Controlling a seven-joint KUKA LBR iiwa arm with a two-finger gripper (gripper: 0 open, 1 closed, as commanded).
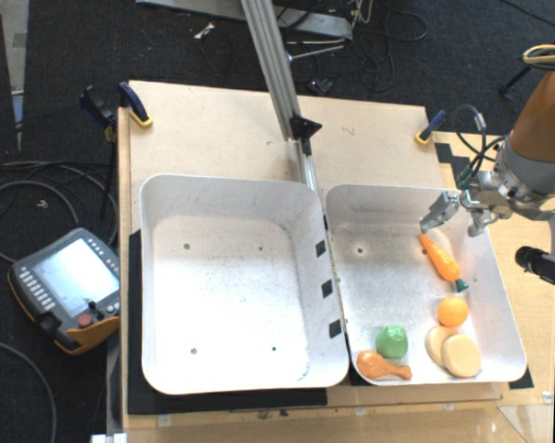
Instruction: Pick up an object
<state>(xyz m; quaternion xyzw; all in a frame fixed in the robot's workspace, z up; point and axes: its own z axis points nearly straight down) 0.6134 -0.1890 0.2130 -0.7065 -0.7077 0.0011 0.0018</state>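
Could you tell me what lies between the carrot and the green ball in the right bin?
In the camera view, the stretch from the carrot down to the green ball is bare white bin floor; the orange ball sits off to the side.

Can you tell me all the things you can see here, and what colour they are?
carrot: 1, orange with a green end, right bin, upper right part
orange ball: 1, orange, right bin, below the carrot
green ball: 1, green, right bin, near front edge
pear-shaped toy: 1, orange-tan, right bin, front edge
pale round pieces: 2, cream, right bin, front right corner
bins: 2, white, side by side on the bench
handheld controller: 1, grey and orange, floor at left
arm: 1, grey and orange, from the right
pincer: 1, grey, open, above the carrot
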